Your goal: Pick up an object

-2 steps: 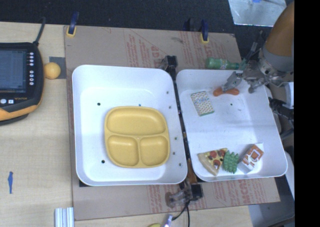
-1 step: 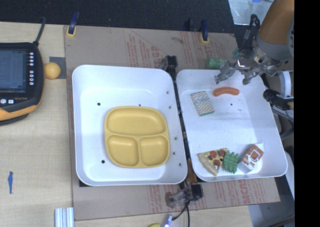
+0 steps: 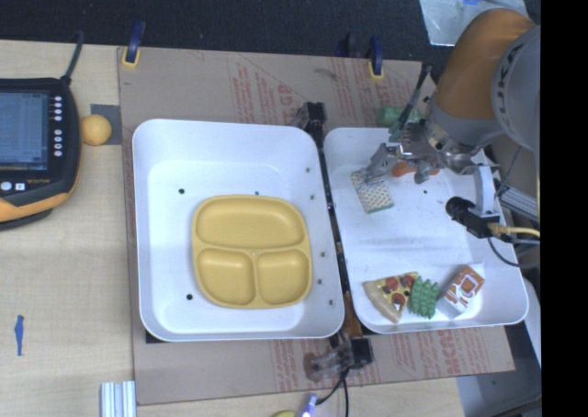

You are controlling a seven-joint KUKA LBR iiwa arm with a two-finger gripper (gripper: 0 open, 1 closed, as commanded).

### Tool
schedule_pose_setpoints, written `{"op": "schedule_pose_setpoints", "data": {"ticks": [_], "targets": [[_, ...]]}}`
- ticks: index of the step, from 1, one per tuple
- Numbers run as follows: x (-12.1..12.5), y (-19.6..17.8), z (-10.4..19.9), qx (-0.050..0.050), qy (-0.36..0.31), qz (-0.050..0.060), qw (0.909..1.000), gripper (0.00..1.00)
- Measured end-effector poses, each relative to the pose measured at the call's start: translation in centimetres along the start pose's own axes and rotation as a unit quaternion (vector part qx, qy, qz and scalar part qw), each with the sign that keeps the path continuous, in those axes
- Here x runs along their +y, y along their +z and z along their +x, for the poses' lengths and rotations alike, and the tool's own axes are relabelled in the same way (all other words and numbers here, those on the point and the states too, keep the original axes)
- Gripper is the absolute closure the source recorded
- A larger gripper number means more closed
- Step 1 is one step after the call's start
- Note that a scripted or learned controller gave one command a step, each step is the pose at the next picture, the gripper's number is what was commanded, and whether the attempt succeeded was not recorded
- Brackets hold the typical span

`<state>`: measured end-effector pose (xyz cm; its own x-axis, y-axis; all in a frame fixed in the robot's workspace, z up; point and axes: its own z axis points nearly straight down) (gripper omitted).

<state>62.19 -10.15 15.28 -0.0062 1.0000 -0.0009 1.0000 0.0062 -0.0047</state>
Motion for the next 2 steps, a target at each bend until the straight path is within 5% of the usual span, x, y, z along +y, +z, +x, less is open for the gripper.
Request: {"op": "schedule_pose_setpoints", "data": {"ticks": [1, 2], "targets": [[2.7, 2.2, 0.9, 0.000, 0.000, -0.001, 1.0000, 0.00], [0.8, 6.1, 0.4, 0.000, 0.001, 0.000, 1.0000, 0.00]]}}
